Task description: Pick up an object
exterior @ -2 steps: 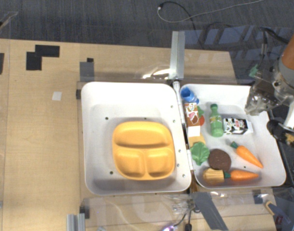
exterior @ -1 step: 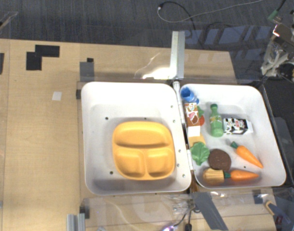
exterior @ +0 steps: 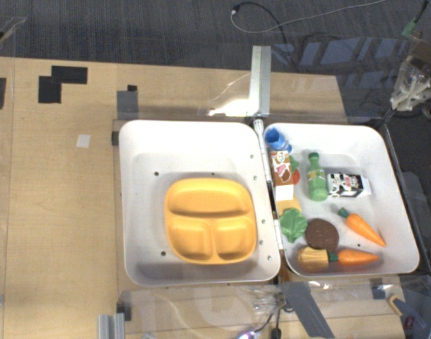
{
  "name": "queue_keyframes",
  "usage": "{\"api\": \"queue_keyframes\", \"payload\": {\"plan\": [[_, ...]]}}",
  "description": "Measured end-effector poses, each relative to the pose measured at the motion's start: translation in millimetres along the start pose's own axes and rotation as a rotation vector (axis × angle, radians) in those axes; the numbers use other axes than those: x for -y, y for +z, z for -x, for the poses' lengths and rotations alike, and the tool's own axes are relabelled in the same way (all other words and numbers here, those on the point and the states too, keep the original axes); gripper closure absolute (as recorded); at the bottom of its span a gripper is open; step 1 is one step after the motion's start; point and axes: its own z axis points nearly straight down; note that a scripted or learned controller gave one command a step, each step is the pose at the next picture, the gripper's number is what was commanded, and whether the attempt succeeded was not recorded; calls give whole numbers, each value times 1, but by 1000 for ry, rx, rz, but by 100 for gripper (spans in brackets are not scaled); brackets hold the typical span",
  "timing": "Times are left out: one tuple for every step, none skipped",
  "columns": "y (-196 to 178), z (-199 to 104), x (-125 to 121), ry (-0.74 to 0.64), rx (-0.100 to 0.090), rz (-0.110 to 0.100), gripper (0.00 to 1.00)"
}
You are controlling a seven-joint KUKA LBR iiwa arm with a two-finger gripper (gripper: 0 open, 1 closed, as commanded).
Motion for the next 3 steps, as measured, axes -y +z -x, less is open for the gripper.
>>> {"api": "queue_keyframes", "payload": {"plan": [[-53,18,-25,335,-1,1,100],[-64,15,-25,323,-1,4,100],[-76,12,-25,310,-2,7,100]]}}
